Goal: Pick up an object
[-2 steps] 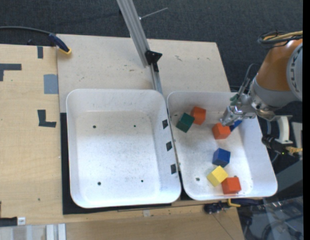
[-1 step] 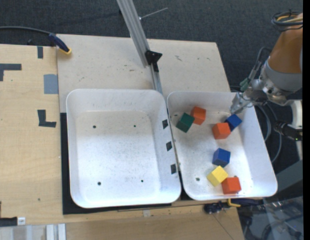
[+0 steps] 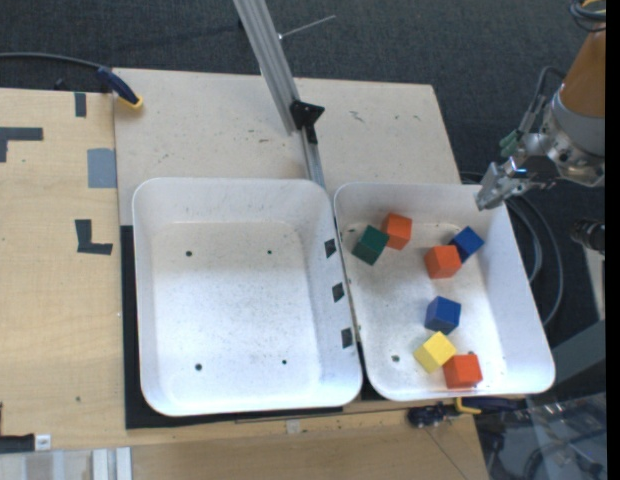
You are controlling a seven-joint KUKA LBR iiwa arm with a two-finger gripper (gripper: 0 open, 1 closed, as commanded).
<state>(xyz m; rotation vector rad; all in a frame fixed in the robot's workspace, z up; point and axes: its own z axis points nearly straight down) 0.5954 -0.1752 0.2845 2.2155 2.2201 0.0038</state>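
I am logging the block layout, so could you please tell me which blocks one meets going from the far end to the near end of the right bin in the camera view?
Orange block → green block → orange block → blue block → yellow block → orange block. I left out the upper blue block, level with the green one.

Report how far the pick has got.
Done: nothing lifted; all seven blocks lie in the right bin, among them the green block and yellow block. In hand: the claw hangs above that bin's upper right rim, carrying nothing. Left: descend, grip a block, raise it.
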